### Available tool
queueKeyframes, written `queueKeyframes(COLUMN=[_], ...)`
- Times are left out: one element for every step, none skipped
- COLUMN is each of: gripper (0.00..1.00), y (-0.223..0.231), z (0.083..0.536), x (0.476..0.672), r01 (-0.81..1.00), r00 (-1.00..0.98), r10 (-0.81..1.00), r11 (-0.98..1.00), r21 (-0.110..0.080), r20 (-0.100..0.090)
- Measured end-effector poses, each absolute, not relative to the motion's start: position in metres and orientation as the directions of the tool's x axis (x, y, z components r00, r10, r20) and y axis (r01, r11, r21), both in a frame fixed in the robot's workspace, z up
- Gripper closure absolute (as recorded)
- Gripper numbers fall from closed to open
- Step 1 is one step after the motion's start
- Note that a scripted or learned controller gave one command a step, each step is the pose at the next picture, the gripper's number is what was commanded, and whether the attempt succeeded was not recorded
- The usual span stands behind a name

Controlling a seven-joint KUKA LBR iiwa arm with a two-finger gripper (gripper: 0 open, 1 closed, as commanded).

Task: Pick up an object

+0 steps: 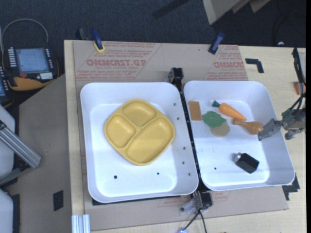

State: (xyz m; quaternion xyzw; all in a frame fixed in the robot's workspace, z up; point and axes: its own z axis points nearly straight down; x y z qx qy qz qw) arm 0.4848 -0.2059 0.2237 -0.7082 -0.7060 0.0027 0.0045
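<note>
So here's where we're at: basically nothing picked yet. The gripper [275, 128] is poking in over the right rim of the right bin [272, 176], and we honestly can't tell how it's set, it's too small and grey against the bin wall to read. Nothing visibly in its grasp, so we're calling the pick not yet done.

Stuff available in the right bin: a carrot [231, 111] toward the far side, a green leafy piece [213, 118] just left of it with a tan round thing [220, 129] touching its near edge, an orange-brown block [195, 110] along the left wall, a brown wooden-looking piece [249, 126] lying right beside the gripper, and a black box [247, 162] on its own near the front.

The left bin [97, 178] just has the yellow divided plate [140, 138] sitting in the middle.

Our guess is the brown piece is the closest candidate, since the gripper's practically next to it. Everything's left to do though: line up, descend, close, lift.
</note>
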Motion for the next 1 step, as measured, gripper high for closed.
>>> queueKeyframes(gripper=[0.0], y=[-0.2056], z=[0.2288], x=[0.4875], r01=[1.0], r00=[0.0], r10=[1.0], r11=[0.0], r21=[0.0], r20=[-0.001])
